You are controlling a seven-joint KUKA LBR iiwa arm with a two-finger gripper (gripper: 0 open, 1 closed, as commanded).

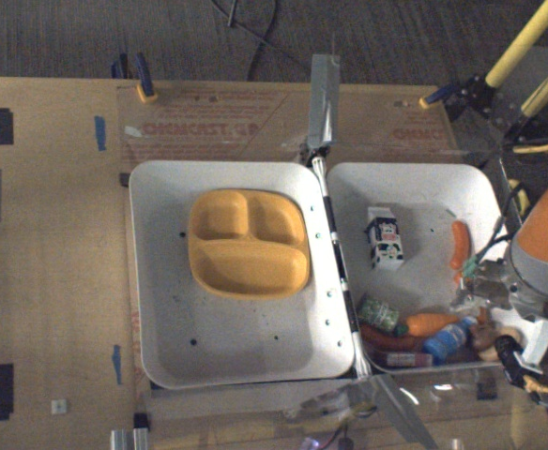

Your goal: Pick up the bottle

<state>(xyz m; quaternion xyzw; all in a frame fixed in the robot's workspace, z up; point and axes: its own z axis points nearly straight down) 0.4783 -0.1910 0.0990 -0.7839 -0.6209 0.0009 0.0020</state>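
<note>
The bottle (448, 338), a small clear-blue one with a blue cap, lies on its side at about five o'clock in the right-hand bin (415, 181), close to the near wall and touching or nearly touching a carrot (431, 323) at its ten o'clock. A dark red sausage-like item (387, 337) and a green packet (380, 311) crowd in at its nine o'clock, so it sits in a tight heap. By the look of it the pick is not yet done: the bottle rests in the bin, not lifted. The pincer (480, 293) hangs at the bottle's one o'clock, at the bin's right edge; how wide it stands and whether it has hold of anything I cannot tell, for it blurs into cables and clutter. The arm (546, 242) is cut off at the right. Farther out lie a small cow-patterned carton (384, 238), an orange sausage (459, 244), and in the left bin (161, 279) an orange divided plate (249, 243), all upon the wooden surface (49, 251).
</note>
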